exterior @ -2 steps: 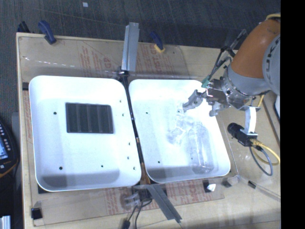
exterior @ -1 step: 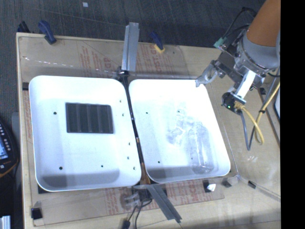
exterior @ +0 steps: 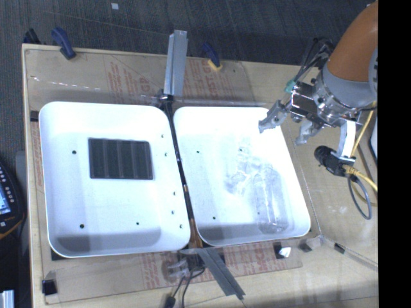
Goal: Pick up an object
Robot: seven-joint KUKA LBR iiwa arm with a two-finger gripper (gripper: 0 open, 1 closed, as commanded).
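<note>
A clear plastic bottle lies in the right bin, toward its near right part, hard to make out against the white floor. More clear crumpled plastic rests just left of it. My gripper hangs above the right bin's far right corner, its two fingers spread apart with nothing between them. It stands well above and behind the bottle.
A dark ribbed rectangular block lies flat in the left bin. A metal bar rises between the bins at the back. Blue clamps hold the board's far edge. Cables trail right of the right bin.
</note>
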